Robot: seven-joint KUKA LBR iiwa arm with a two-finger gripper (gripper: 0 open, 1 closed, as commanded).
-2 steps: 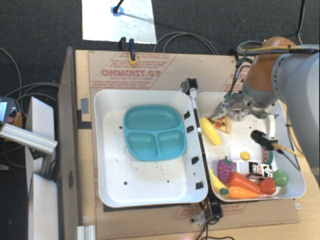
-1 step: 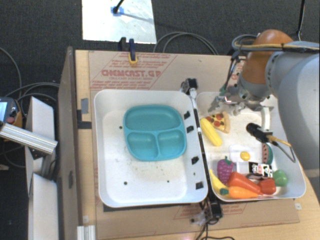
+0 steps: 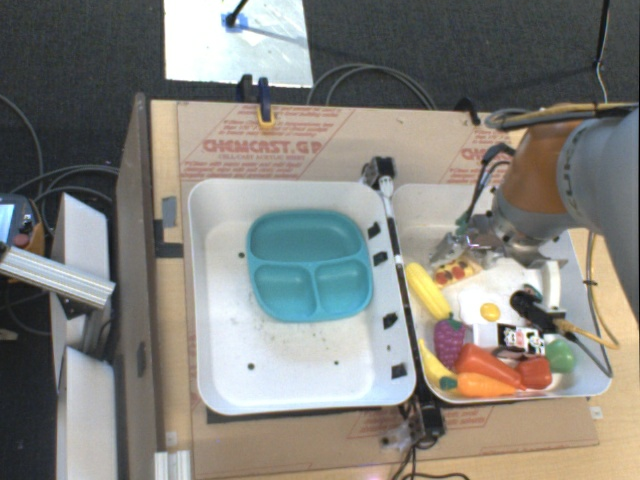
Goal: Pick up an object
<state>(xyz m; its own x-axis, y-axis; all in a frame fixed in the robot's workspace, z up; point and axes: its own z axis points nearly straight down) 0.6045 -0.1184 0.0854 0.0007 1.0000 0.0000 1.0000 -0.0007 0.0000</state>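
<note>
Dark carpet (image 3: 80, 38) surrounds a cardboard-topped bench (image 3: 300, 133) bearing two white bins (image 3: 215, 298).

One fixed camera looks down slantwise over both bins (image 3: 215, 298).

Brown surface (image 3: 300, 138) with red lettering, seen at a slant, carrying two white bins side by side and touching. Left bin (image 3: 225, 348) toward the surface's left and middle, right bin (image 3: 585, 313) reaching its right edge. Blue-and-yellow clamp (image 3: 263, 103) gripping the far edge. Dark floor (image 3: 80, 48) all around.
</note>
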